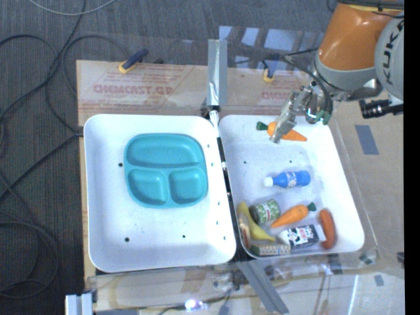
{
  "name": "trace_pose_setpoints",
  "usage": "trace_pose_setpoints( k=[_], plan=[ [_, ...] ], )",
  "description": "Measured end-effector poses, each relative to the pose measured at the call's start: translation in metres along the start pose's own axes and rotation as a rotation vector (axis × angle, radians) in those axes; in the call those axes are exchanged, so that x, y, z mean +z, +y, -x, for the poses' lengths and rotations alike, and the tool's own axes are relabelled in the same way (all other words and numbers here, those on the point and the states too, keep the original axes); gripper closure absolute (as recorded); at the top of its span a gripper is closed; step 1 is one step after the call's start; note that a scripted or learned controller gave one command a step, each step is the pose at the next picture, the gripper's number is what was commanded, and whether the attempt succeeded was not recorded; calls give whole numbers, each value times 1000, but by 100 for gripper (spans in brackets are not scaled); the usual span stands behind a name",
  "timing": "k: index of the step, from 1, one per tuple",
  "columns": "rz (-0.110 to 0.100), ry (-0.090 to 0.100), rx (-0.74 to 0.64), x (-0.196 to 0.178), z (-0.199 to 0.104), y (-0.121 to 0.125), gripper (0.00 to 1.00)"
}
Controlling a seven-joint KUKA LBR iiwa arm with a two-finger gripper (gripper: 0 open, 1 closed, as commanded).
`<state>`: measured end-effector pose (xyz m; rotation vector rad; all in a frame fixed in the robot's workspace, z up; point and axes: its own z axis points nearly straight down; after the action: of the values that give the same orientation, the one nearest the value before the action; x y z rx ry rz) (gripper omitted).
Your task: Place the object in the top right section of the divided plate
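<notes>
A blue divided plate (167, 169) with one long section and two smaller ones lies in the left bin (105, 235). A small toy carrot (297, 136) with a green top lies at the far end of the right bin (344, 195). My gripper (277, 135) reaches down from the upper right and sits right over the middle of this carrot, hiding part of it. Orange shows on both sides of the gripper. Whether the carrot is held is not visible.
Further forward in the right bin lie a blue bottle (289, 179), a green can (264, 211), a second carrot (291, 216), a banana (252, 229), a small carton (300, 236) and a sausage (327, 229). A metal divider post (213, 77) stands between the bins.
</notes>
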<state>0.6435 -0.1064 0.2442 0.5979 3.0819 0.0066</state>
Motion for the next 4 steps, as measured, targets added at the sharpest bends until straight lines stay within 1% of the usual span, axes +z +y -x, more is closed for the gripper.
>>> trace_pose_setpoints(
  k=[1,2,3,4],
  plan=[
    [0,0,0,0,0,0,0],
    [3,-3,0,-10,1,1,100],
    [-5,0,375,96,-31,-34,100],
    [-4,-2,123,60,-19,35,100]
  ],
)
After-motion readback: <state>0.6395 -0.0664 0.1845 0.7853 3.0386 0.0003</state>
